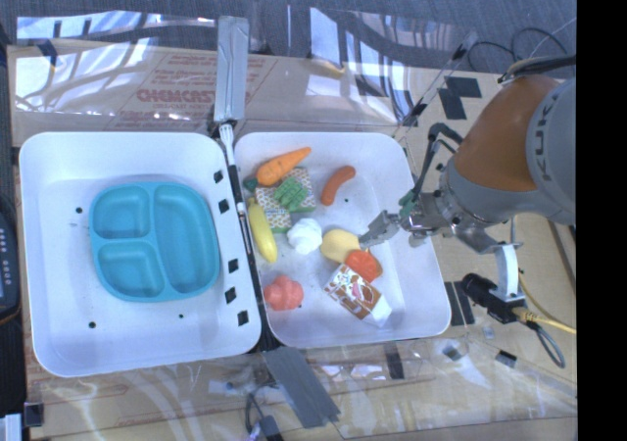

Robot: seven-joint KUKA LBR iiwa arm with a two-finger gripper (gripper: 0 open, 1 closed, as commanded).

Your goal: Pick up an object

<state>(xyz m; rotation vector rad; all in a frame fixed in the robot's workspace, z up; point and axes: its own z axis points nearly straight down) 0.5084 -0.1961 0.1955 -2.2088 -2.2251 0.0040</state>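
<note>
We are watching the claw [375, 230] reaching into the right bin [416, 307] from the right, hanging just above the toy food heaped there; we cannot tell its state. Nearest are a yellow piece [338, 243] and a red piece [363, 264], likely targets.

Robot lab: taped bench [323, 86], loose cables [534, 321], two white bins [39, 233]

Toy foods [313, 233] in right bin [426, 282]
</note>
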